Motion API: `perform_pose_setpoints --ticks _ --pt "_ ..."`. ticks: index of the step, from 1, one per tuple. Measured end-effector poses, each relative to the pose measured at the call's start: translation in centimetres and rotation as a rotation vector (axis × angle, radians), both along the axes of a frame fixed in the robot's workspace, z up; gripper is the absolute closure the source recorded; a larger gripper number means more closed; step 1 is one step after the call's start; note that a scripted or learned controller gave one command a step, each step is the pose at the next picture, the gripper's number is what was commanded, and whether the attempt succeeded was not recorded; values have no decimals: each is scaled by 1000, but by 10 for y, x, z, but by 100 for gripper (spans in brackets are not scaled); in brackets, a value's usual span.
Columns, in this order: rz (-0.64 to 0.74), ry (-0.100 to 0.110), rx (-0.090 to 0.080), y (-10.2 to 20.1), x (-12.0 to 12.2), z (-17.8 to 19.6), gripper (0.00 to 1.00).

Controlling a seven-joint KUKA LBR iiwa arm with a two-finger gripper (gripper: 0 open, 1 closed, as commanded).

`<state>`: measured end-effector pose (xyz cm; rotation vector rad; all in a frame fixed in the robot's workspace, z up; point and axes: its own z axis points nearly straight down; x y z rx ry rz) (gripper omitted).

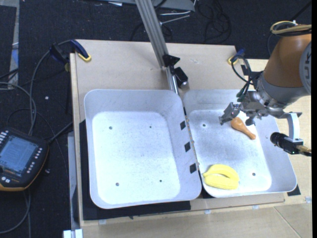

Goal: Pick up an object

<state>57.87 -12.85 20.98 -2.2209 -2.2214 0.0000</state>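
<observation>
An orange, pear-shaped toy (pixel 244 127) lies in the right bin (pixel 277 180), toward its far right, narrow end pointing to the front right. My gripper (pixel 239 117) hangs just over the toy's rounded end, open, with one grey finger (pixel 228 116) to the toy's left and the other to its right. The toy rests on the bin floor. A yellow banana (pixel 221 177) lies near the same bin's front left corner, well apart from the gripper.
The left bin (pixel 94 133) sits beside the right one, their rims meeting at the middle. A slanted metal post (pixel 156 33) rises behind the bins. Clamps mark the bench's back corners, and a teach pendant (pixel 17 157) lies on the floor at left.
</observation>
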Motion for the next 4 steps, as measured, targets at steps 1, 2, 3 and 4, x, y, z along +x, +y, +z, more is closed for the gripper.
perform_pose_setpoints --ticks 1,2,3,4 --pt "0 4 0 -1 -11 -52 0" --pt "0 5 1 1 -6 -112 0" --pt "0 0 0 1 -6 -115 0" --pt "0 -1 0 1 -5 -104 100"
